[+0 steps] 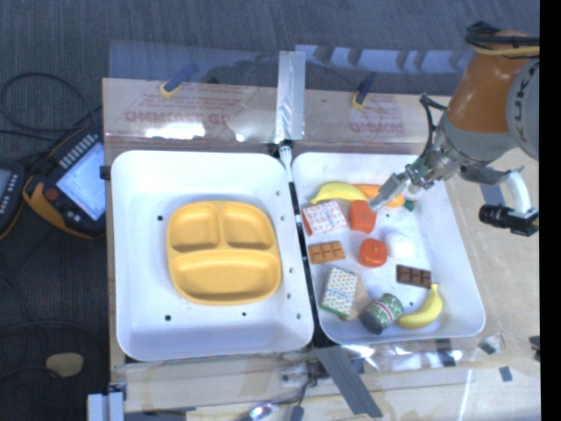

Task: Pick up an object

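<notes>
The right bin (456,235) holds several toy foods. A yellow banana (336,190) and an orange piece (383,191) lie at its back. A red block (362,216) sits just in front of them, with a red tomato (373,252) and a white egg (402,245) nearer the middle. My gripper (387,193) reaches in from the right and hangs low over the back of the bin, its tip just above the red block and the orange piece. Nothing shows between its fingers.
A yellow divided plate (224,253) lies in the left bin (140,191). Also in the right bin: a checkered box (324,217), a waffle (327,252), a chocolate bar (413,276), a pale green box (340,291), a can (381,312), a second banana (422,310).
</notes>
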